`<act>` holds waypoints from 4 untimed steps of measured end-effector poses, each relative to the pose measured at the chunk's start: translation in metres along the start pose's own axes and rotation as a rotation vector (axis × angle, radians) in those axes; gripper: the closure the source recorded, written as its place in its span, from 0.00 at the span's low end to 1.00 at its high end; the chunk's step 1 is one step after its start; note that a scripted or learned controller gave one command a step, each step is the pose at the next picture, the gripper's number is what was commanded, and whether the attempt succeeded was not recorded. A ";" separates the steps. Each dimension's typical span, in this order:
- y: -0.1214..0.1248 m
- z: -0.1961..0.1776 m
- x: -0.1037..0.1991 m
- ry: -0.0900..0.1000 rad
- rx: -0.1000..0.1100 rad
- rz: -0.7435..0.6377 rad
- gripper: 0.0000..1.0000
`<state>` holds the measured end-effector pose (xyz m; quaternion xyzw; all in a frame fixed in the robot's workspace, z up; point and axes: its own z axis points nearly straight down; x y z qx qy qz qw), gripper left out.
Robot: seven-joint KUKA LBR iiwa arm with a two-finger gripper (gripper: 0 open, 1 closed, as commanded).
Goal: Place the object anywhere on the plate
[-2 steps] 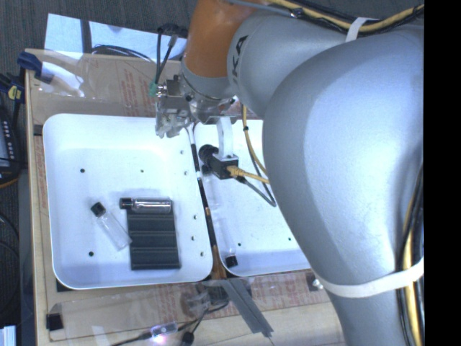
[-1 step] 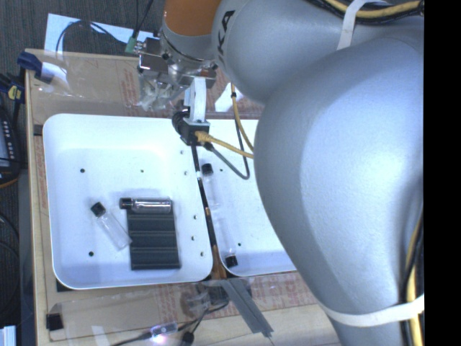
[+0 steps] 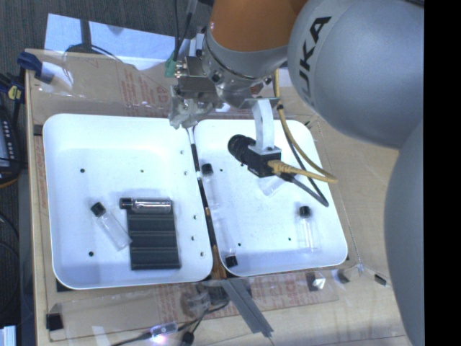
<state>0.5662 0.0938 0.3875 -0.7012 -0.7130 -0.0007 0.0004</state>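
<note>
Pincer (image 3: 186, 115): positioned over the far end of the divider between the left bin (image 3: 65, 143) and the right bin (image 3: 248, 222). It blends into the wrist hardware, so whether it is spread or pressed together cannot be determined. The arm (image 3: 346, 42) is cut off by the top edge and hides the far right of the worktop (image 3: 367, 193).

Clear black-capped vials: three.
- Vial A (image 3: 148, 205) lies crosswise against the far edge of the dark ribbed plate (image 3: 154, 240) in the left bin. Whether it is on or beside the plate is unclear.
- Vial B (image 3: 109, 225) lies tilted, just left of the plate.
- Vial C (image 3: 306, 229) lies in the right bin.

Plates: one.

Small black pieces by the divider in the right bin: two. The first piece (image 3: 207, 169) and the second piece (image 3: 230, 260) are too small to identify.
</note>
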 end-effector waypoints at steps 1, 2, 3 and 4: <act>0.054 -0.036 -0.001 0.000 0.002 0.005 1.00; 0.084 -0.053 0.103 0.000 0.004 0.004 1.00; 0.084 -0.063 0.106 0.002 0.007 -0.007 1.00; 0.083 -0.072 0.110 0.003 0.010 -0.018 1.00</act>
